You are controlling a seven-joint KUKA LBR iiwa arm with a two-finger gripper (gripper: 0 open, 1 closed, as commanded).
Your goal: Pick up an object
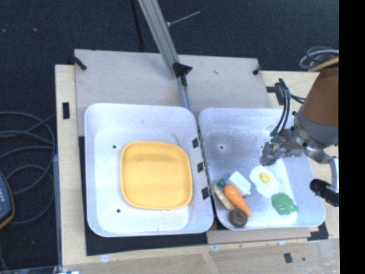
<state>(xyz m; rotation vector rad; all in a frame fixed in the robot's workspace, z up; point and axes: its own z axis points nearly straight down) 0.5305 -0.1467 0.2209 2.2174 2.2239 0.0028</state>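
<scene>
Right now my jaws [272, 151] hang low over the right bin [228, 124], near its far right side. They look dark and small from up here, and I cannot tell if they are open or shut. I see nothing between them, so I do not think I am holding anything.

Just below my jaws lies the toy fried egg [266, 180], white with a yellow spot. It is the closest thing to me, so I guess it is the one I could go for. Beside it, to the left, sits a small white block [239, 182]. An orange carrot [236, 198] lies at a slant under the block, and a little brown round thing [238, 217] rests at the bin's front edge, touching the carrot's tip. A green leafy toy [283, 204] sits to the right of the egg. All these toys are crowded into the front corner, so picking just one may be tricky; my jaws could bump a neighbor.

The left bin [102, 153] holds a big yellow plate [156, 174], lying flat in the middle, well apart from me.

Both bins rest side by side on a pale table [222, 76]. A grey metal pole [159, 30] leans up from behind them. The floor [57, 16] around is dark, and some black cables [23, 136] curl on the left.
</scene>
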